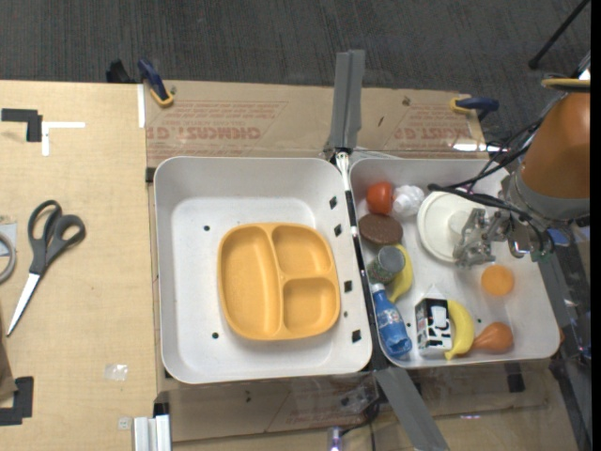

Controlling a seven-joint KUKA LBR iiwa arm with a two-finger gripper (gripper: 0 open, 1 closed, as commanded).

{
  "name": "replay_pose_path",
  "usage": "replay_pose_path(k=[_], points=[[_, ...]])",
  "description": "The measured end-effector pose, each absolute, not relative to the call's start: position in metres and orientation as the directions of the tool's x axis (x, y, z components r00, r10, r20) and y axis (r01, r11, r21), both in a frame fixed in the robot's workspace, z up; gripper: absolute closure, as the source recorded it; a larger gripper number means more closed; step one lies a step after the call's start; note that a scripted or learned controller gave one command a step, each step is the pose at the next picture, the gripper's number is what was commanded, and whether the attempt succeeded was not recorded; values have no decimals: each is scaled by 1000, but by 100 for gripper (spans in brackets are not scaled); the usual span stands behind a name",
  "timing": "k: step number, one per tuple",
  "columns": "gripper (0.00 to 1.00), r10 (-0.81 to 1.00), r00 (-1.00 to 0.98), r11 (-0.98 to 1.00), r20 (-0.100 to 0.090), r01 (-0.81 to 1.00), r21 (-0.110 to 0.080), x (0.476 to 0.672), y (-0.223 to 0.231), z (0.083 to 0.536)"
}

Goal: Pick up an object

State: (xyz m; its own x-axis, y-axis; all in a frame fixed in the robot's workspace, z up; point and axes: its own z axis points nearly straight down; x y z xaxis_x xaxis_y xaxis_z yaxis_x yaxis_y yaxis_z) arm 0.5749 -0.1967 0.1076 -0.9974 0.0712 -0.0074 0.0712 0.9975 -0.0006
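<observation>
My gripper [472,244] hangs over the right bin [540,346], its metal fingers at the right side of a white bowl [439,225]. Nothing shows between the fingers. Around it in this bin lie an orange ball [497,280], a red tomato [379,196], a crumpled white object [408,198], a brown disc [379,228], a grey can [384,265], a blue water bottle [391,323], a black and white box [432,327], a banana [460,329] and an orange pear-shaped item [493,337]. A second banana [405,272] lies beside the can.
The left bin [178,280] holds a yellow divided plate [279,280]. Scissors [42,247] lie on the wooden bench at far left. The arm's orange band [563,148] rises at the right edge. Blue clamps [155,81] grip the cardboard behind the bins.
</observation>
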Motion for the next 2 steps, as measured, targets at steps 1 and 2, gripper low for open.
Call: replay_pose_path(k=[1, 2], points=[[100, 180, -984, 984, -9, 180, 0, 606, -222, 283], [100, 163, -987, 987, -4, 163, -1, 603, -222, 94]])
